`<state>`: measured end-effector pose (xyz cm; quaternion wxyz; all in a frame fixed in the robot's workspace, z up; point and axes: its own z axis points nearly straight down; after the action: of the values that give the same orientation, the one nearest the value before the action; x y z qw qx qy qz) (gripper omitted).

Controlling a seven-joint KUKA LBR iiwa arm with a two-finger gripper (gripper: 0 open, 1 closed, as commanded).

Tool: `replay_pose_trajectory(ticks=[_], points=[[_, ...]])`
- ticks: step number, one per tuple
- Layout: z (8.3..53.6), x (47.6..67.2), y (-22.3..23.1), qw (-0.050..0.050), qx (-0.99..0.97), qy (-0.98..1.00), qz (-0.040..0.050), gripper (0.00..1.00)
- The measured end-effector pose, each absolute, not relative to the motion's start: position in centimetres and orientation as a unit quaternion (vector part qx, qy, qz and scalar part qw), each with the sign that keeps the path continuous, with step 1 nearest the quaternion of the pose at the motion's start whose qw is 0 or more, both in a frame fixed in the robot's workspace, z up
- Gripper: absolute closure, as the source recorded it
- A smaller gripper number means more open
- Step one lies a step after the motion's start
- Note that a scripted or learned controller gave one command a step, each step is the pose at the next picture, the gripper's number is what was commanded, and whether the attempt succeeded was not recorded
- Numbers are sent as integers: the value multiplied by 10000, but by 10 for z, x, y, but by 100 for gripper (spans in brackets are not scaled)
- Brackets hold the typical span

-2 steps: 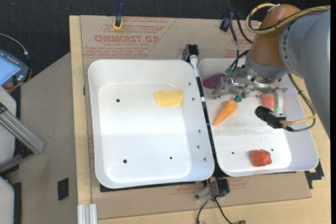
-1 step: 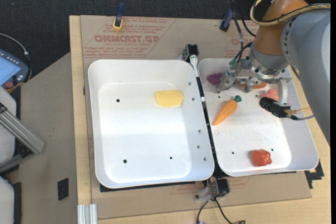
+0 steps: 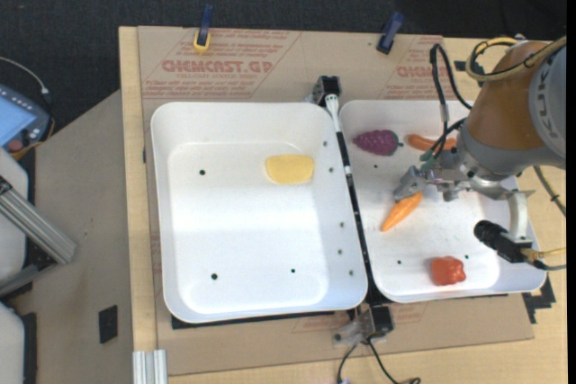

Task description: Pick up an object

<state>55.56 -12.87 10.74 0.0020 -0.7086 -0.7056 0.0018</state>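
The gripper [image 3: 421,182] sits low in the right bin [image 3: 396,279], just above the upper end of an orange carrot [image 3: 401,211] that lies at a slant toward the divider between the bins. Whether anything is clamped cannot be told from this angle; the carrot looks to be resting on the bin floor.

Taking the carrot as the landmark: a purple piece [image 3: 377,141] lies above it near the bin's far wall, a second orange piece [image 3: 423,141] sits just beside the purple one and is partly hidden by the arm, and a red piece [image 3: 447,271] lies below and to the right. A yellow piece [image 3: 289,168] rests well to the left, in the left bin [image 3: 180,220].

To do this well, the gripper probably needs to straddle the carrot across its narrow width, near its thicker end, and settle fully down before closing, then lift straight up so the tapered body does not slide out.
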Motion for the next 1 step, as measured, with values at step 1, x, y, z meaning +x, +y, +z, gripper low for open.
replay_pose_trajectory(ticks=[1], points=[[83, 560, -96, 28, -7062, -7080, 7, 0]])
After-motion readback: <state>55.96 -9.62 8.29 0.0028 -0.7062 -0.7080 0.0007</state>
